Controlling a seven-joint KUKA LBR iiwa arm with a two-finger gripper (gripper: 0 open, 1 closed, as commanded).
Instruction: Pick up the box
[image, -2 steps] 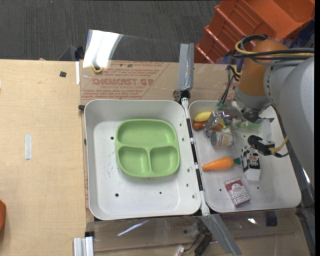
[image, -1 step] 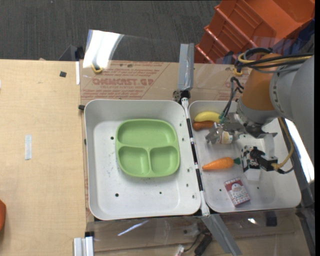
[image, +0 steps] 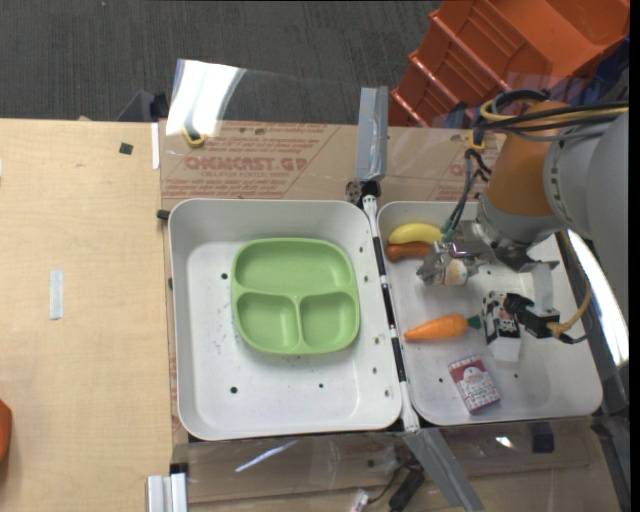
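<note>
The small red box (image: 474, 385) lies flat near the front of the right bin (image: 552, 385). Just beyond the box lies a carrot (image: 437, 328). Farther beyond is a banana (image: 414, 233), beside what may be a red pepper (image: 402, 252). The end effector (image: 446, 266) hangs well beyond the box, touching nothing I can see; I cannot tell whether it is spread or closed. The arm (image: 560, 180) bends down from the right.

Even, bright overhead light fills the white bins (image: 200, 385), leaving only faint, soft shadows at the rim of the green plate (image: 296, 295) and along the bin walls. Glare whitens the clear sheet (image: 205, 95) at top left. The arm (image: 590, 190) at right looks soft, and print on the box (image: 474, 385) is unreadable.
</note>
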